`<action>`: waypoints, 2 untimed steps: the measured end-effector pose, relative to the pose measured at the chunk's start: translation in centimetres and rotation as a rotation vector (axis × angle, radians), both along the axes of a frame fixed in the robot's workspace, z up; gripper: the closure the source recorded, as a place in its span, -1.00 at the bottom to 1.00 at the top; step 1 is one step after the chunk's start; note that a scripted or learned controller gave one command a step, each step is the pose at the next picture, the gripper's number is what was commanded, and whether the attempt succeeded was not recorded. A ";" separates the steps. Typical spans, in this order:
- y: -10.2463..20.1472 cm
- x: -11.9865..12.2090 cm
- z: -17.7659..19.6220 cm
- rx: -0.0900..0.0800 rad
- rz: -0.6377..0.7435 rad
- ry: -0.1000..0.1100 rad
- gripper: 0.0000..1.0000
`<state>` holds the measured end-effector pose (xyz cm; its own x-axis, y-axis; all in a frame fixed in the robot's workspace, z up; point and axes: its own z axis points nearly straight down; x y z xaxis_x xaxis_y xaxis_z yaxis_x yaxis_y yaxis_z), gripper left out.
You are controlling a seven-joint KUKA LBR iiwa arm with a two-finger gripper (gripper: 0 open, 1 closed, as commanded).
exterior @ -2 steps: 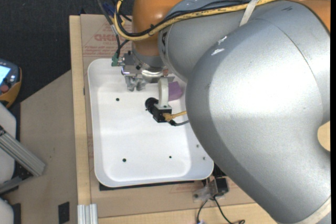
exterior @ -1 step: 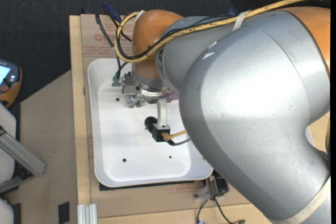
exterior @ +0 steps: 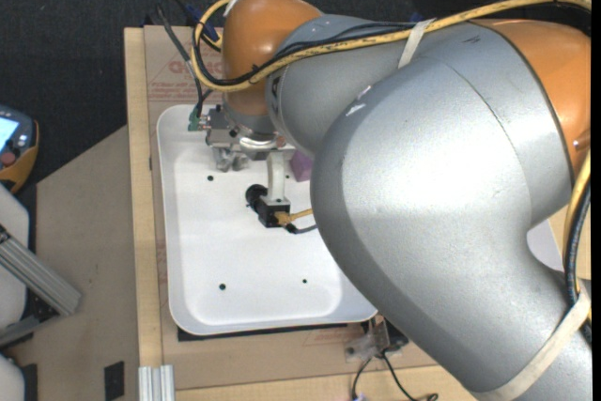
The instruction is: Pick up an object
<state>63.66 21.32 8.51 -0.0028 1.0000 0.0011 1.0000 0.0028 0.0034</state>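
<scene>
- Dark carpeted floor [exterior: 75, 5] surrounds a pale wooden table [exterior: 143, 202], which runs from 12 o'clock to 6 o'clock through the left half of the view
- On the table sits a shallow white bin [exterior: 202, 296] with rounded corners; the arm covers its 3 o'clock side
- The grey arm [exterior: 441, 202] comes in from 3 o'clock and takes up most of the right half, with a yellow cable [exterior: 488, 9] strapped along it
- Its orange band [exterior: 268, 28] stands at about 11 o'clock from the middle of the view, just above the wrist
- The end effector [exterior: 227, 153] points down over the bin's 11 o'clock corner, close to the bin floor; from this angle I cannot tell whether it is open or closed
- A small purple object [exterior: 300, 167] lies in the bin at 3 o'clock from the end effector, near it but apart, with its right part hidden beneath the arm
- Small dark dots [exterior: 222, 286] mark the bare bin floor towards 6 o'clock
- Off the table at 9 o'clock, an orange and blue device [exterior: 14, 146] is cut by the view's edge; at 8 o'clock lies a grey metal rail [exterior: 38, 272]
</scene>
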 end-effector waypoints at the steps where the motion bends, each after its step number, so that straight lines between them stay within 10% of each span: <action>1: -0.5 -5.7 2.7 -0.001 -0.004 0.010 1.00; 2: -1.0 -11.1 -0.1 -0.001 -0.005 0.005 1.00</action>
